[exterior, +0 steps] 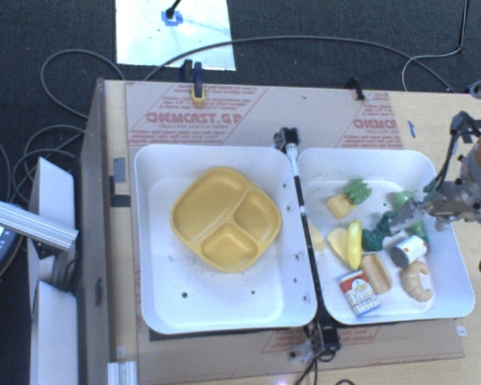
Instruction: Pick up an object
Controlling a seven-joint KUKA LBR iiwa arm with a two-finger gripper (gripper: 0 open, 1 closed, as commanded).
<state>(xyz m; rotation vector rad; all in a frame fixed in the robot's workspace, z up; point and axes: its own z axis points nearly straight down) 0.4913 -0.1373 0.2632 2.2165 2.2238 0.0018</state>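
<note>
Near edge of the right bin (pixel 457 295): a small red-and-white carton (pixel 358 292) lying flat, a hot-dog bun (pixel 377 272) just beside it, a croissant (pixel 418 280) toward the corner. All look like light hollow plastic toy food, stiff and smooth, likely to skid under a poor pinch.

Middle of the bin: yellow banana (pixel 353 244) touching a yellow wedge (pixel 337 244); a small white-and-grey can (pixel 408 251); a dark green leafy piece (pixel 377 236), bumpy, probably easier to grip across its narrow waist.

The gripper (pixel 407 212) comes in from the right, low over the green piece and can. Whether it is spread or pressed together cannot be told; nothing is plainly pinched.

Farther back: a pale yellow block (pixel 340 206) touching a green sprig (pixel 357 190). Pieces crowd together, so neighbours may get nudged.

Left bin (pixel 156 239): a yellow divided plate (pixel 226 218), well apart. Beyond, cardboard (pixel 224 115) with a yellow clamp (pixel 198 81).
</note>
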